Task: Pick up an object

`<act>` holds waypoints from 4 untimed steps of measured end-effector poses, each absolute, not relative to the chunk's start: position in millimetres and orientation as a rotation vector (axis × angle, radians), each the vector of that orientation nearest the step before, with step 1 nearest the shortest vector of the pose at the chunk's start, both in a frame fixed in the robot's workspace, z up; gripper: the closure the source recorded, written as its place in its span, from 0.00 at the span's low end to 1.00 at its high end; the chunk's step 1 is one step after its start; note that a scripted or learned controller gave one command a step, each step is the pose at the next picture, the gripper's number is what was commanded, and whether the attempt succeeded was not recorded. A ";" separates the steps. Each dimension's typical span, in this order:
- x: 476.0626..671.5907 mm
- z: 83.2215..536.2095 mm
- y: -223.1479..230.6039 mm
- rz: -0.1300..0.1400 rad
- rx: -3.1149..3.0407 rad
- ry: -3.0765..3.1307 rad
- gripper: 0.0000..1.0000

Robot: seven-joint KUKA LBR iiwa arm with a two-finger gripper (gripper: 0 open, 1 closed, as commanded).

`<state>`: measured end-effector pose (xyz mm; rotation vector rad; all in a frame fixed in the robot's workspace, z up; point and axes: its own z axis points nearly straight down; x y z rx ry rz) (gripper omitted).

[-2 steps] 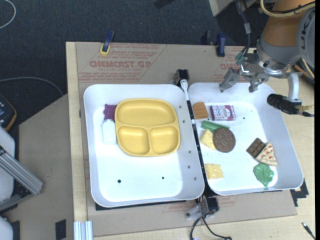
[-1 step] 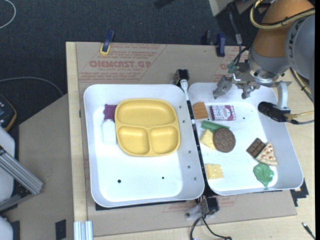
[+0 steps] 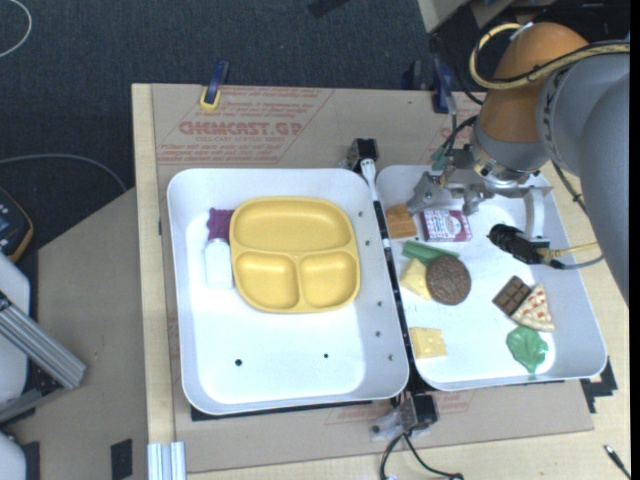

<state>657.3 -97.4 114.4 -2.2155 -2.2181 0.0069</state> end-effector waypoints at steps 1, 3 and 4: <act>660.5 91.2 -96.9 -0.005 -2.221 -2.223 0.00; 673.2 156.7 -103.8 -0.006 -2.225 -2.227 1.00; 670.1 220.5 -107.0 -0.008 -2.227 -2.227 1.00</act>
